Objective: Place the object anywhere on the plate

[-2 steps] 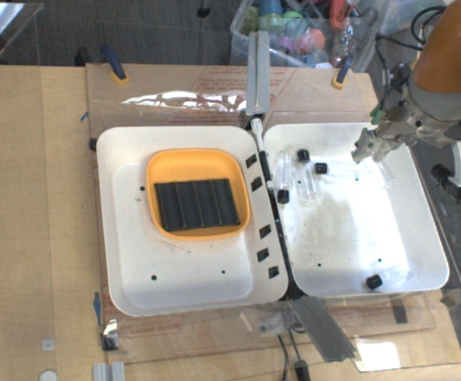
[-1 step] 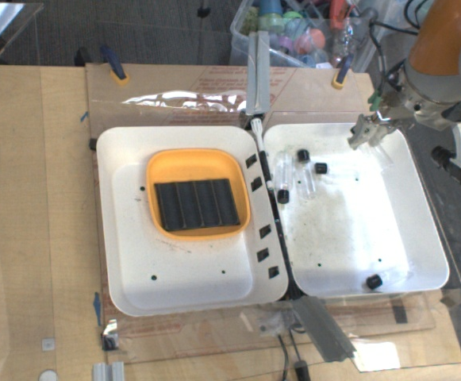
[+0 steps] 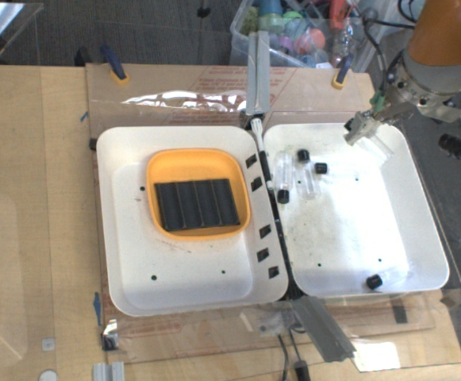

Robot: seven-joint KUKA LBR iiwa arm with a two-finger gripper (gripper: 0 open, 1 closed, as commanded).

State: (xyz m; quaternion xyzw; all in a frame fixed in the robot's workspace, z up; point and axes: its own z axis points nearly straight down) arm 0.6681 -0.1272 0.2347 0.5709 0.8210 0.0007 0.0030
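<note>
An orange plate [image 3: 160, 173] with rounded corners sits in the left bin [image 3: 127, 276]. A black ribbed rectangular object [image 3: 197, 205] lies flat on the plate and covers most of its floor. My gripper [image 3: 359, 128] hangs over the far edge of the right bin [image 3: 420, 236], well to the right of the plate and apart from the black object. I see nothing hanging below it.
Small black knobs [image 3: 320, 167] lie in the right bin near its far left, and another [image 3: 374, 281] sits at its near right corner. A clear container of colourful items [image 3: 309, 14] stands behind the bins. A divider [image 3: 270, 213] with black tabs runs between the bins.
</note>
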